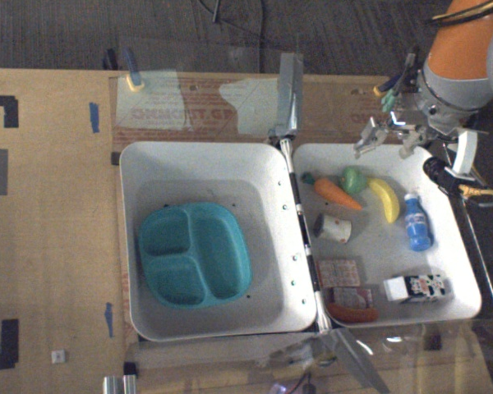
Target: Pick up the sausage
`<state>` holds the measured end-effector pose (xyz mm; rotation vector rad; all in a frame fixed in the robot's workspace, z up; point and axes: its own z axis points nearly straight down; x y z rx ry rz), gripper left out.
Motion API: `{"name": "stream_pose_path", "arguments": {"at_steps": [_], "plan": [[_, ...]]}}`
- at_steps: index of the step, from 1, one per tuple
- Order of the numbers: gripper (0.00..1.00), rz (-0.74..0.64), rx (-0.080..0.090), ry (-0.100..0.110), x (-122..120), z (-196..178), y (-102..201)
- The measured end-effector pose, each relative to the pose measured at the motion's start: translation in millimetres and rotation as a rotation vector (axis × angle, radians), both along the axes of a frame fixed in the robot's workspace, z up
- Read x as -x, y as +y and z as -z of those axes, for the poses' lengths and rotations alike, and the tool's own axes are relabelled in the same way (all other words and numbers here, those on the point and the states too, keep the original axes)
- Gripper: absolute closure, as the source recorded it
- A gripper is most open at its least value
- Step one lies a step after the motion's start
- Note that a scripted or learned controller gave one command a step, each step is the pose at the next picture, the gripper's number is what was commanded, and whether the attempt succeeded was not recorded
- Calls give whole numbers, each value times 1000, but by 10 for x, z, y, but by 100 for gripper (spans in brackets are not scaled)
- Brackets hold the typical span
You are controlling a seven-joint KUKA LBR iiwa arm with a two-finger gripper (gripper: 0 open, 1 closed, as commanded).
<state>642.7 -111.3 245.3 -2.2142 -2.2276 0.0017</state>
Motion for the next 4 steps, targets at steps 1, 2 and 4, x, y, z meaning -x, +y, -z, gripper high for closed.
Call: {"name": "stream_pose_path", "arguments": {"at_steps": [1, 2, 4], "plan": [[0, 101, 0, 0, 950, 463, -678], [0, 100, -1, 1, 1634, 1448, -385], [0, 344, 5, -50, 321, 1396, -191]]}}
